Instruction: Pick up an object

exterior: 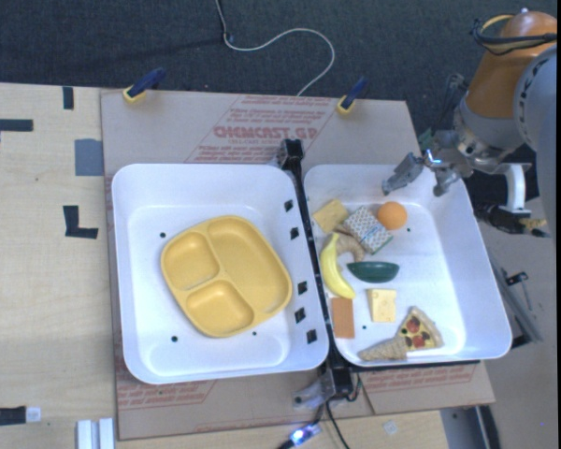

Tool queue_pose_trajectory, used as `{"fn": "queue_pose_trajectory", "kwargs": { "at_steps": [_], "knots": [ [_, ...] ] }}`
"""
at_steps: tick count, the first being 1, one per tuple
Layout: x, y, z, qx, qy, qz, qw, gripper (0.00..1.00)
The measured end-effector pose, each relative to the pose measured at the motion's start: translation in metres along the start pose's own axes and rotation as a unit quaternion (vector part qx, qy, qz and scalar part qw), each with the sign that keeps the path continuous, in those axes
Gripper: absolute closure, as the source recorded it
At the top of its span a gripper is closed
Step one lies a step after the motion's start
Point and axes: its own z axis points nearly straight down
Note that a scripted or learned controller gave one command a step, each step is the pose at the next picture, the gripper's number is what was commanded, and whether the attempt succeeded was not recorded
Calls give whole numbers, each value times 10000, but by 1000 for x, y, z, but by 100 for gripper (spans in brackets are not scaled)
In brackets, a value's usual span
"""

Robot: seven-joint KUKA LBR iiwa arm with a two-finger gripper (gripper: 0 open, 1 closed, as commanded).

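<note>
Nearest us, at the front of the right bin [467,241], we see a pizza slice [419,329] with a wafer cone [385,350] touching its left side. Just behind them lie a yellow cheese square [383,304] and an orange block [342,317]. Further back come a banana [335,269] along the divider, a dark green bowl [373,270], a patterned packet [366,229], a cheese wedge [329,215] and, at the rear, an orange [391,216]. The left bin [131,251] holds a yellow tray [225,274]. Both bins stand on the table [37,279].

Farthest back, the jaws [421,174] hover above the right bin's rear edge, spread apart and pinching nothing. The orange sits just in front of them and looks to us the handiest target, since it stands a little apart from its neighbours. To do this well, we would centre the jaws over the orange, keep them wide on the way down so neither tip strikes the packet beside it, and close around the fruit's widest part, because a round thing gripped high is likely to squirt out
</note>
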Motion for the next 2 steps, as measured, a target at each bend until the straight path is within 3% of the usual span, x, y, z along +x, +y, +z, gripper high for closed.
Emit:
{"fn": "queue_pose_trajectory", "kwargs": {
  "at_steps": [2],
  "knots": [
    [10, 7, 95, -10, -4, -5, 10000, 0]
  ]
}}
